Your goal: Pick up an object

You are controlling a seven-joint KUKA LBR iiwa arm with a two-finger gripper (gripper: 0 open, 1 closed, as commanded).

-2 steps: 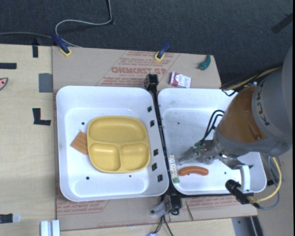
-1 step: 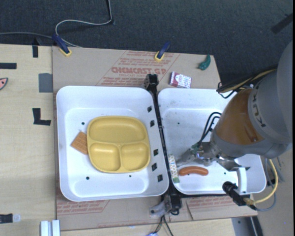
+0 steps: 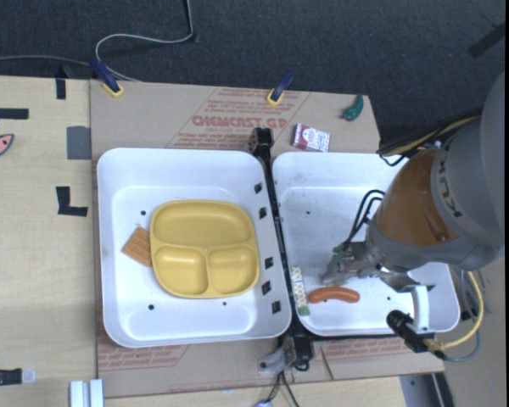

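An orange sausage-shaped toy (image 3: 333,295) lies flat near the front-left corner of the right bin (image 3: 322,176). My gripper (image 3: 338,267) hangs just above and behind it, low over the bin floor, under the grey arm with the orange band (image 3: 416,210). In the left bin (image 3: 119,176) sits a yellow divided plate (image 3: 205,248), and a tan cracker-like piece (image 3: 138,246) pokes out from under its left edge.
A small strip with printed marks (image 3: 297,289) lies against the right bin's left wall. Black clips (image 3: 261,140) join the bins along the middle divider. On the cardboard behind lie a small red-and-white packet (image 3: 310,137) and a green item (image 3: 353,108).
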